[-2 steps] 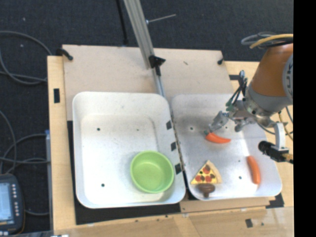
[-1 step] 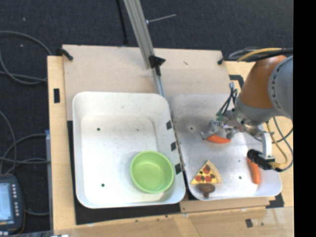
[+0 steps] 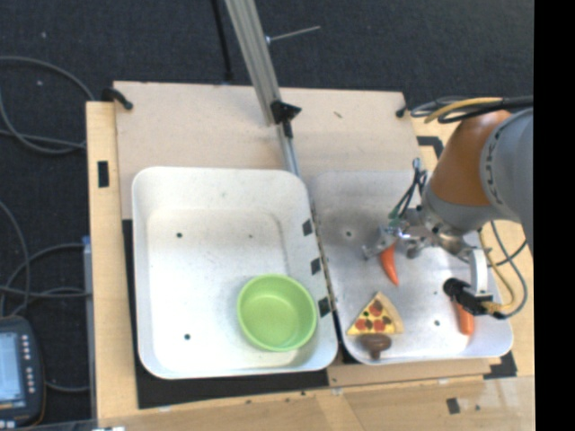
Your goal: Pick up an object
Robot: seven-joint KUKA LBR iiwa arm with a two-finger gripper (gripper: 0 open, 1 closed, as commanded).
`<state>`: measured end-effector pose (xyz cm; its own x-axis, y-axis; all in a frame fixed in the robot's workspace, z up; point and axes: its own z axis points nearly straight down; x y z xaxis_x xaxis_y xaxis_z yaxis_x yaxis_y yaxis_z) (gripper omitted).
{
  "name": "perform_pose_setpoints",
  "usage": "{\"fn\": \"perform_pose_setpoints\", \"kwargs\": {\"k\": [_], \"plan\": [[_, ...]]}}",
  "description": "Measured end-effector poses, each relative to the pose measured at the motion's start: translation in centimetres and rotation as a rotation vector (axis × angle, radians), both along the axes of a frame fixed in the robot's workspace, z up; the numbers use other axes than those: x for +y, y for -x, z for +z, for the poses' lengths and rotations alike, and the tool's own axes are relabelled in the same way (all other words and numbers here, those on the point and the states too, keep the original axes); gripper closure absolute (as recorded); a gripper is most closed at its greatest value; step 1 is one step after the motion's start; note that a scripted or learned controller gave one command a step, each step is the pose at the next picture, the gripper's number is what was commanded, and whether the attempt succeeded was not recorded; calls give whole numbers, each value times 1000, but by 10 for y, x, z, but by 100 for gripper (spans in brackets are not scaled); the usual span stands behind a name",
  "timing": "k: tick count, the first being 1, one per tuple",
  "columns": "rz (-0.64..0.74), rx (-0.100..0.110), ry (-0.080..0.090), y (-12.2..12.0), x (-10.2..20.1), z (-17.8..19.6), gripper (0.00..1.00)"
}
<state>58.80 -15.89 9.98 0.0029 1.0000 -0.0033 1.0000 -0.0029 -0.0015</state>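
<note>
Left bin [image 3: 162,196]: holds one green bowl [image 3: 277,312], upright, near the front right corner, its rim close to the bin's front edge.
Right bin [image 3: 346,205]: holds a carrot [image 3: 389,264] near the centre, a pizza slice [image 3: 375,318] at the front edge, and a second carrot [image 3: 465,319] toward the front right corner.
Carrot: small, orange, tapered, lying tilted with its narrow end toward the front; it sits apart from the pizza slice.
Pizza slice: triangular, yellow with red spots, dark crust toward the front.
Gripper [image 3: 393,243]: directly over the upper end of the central carrot; whether it is released or clenched cannot be told, as the arm's wrist covers it.
Second carrot: partly beside a black cable fitting.
</note>
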Motion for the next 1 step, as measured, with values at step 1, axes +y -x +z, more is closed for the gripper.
{"fn": "perform_pose_setpoints", "kwargs": {"k": [1], "plan": [[-4,-5,-2,-1,0,12,100]]}}
